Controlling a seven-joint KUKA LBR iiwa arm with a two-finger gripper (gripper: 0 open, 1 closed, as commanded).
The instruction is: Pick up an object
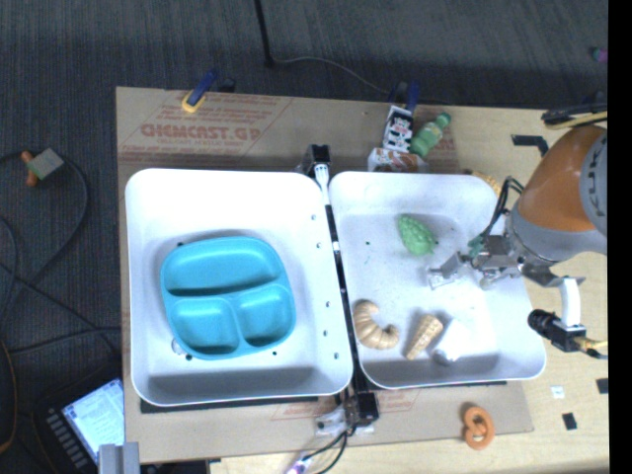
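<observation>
Two bins: side by side at centre frame; left bin (143,225) bears a blue divided tray (229,296); right bin (513,358) bears the loose items.
Candidates: green lumpy toy (417,234) in the upper middle of the right bin; croissant (375,326) at its lower left; cone (425,334) just right of the croissant, apart from it; pale white lump (456,342) just beside the cone, too washed out to identify.
Arm: enters from the right edge of the frame, orange band over grey wrist, angled down into the right half of the right bin.
Gripper (456,269): low over bare bin floor, right of centre frame; below and right of the green toy, above the cone.
Fingers: appear spread, pointing left; nothing seen between them; blurred, so spread judged, not certain.
Contact: none visible with any item.
Done: approach into the bin only, by the look of it.
Left: choose an item, close on it, lift clear; whole grasp not yet made.
Nearest targets: green toy and cone, about equally near.
Outside bins: small bottle and packet (410,138) at the upper edge of the right bin; orange ring (478,426) at the lower right on the bench.
</observation>
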